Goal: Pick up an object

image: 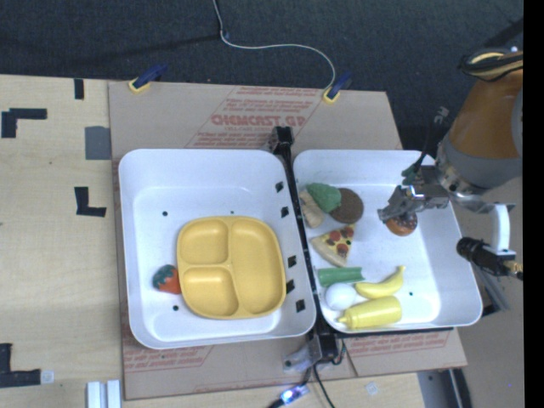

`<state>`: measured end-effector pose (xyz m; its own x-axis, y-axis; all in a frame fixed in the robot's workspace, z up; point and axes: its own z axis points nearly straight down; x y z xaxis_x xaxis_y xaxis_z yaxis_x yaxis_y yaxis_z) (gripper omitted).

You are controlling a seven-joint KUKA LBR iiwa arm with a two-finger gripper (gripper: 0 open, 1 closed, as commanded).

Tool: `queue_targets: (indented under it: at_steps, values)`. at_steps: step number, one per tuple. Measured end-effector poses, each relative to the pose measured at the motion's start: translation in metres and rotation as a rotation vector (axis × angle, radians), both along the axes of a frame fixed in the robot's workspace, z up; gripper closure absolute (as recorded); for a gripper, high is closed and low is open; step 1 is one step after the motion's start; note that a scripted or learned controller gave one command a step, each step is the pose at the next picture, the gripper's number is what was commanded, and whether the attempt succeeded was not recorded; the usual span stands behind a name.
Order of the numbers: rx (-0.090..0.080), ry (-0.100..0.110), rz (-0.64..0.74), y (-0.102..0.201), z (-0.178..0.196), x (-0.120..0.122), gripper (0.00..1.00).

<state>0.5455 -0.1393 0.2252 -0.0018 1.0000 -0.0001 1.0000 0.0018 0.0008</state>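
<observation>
My gripper (403, 214) hangs over the right part of the right bin (442, 253), reaching in from the right. A small orange-brown round object (401, 225) sits between its fingertips, and the gripper is shut on it. Other pickable toys lie in the same bin, to the left: a green leafy piece (323, 197), a brown round cookie (347, 205), a pizza slice (333, 245), a green bean (339, 274), a white egg (340, 296), a banana (381, 283) and a yellow bottle (372, 314).
The left bin (144, 194) holds a yellow divided plate (229, 266) and a red-and-green strawberry (167, 279) at the plate's left. A black divider (293, 219) separates the bins. The arm's grey body (480, 143) rises at the right.
</observation>
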Motion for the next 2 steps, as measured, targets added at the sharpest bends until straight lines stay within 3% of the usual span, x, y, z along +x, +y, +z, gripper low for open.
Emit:
queue_targets:
  at_steps: [2]
  values:
    - [0.001, 0.003, 0.005, 0.101, 0.009, 0.019, 1.0]
